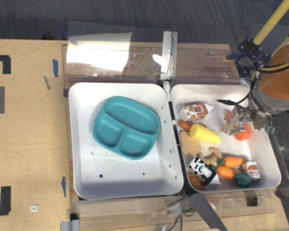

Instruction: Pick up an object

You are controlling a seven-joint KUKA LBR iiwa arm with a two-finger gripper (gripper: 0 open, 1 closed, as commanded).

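Near right bin's point(274, 162) far rim, jaws point(237, 124) hover.

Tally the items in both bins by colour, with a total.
Teal divided plate: 1
Yellow piece: 1
Orange pieces: 4
Green piece: 1
Black-and-white piece: 1
Brown-and-white pieces: 2
Total: 10

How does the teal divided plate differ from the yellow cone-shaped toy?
The teal divided plate is wide and flat, with three compartments; the yellow cone-shaped toy is small, solid and tapered. The plate lies alone in the left white bin; the cone lies among other toys in the right white bin. Both look like smooth plastic.
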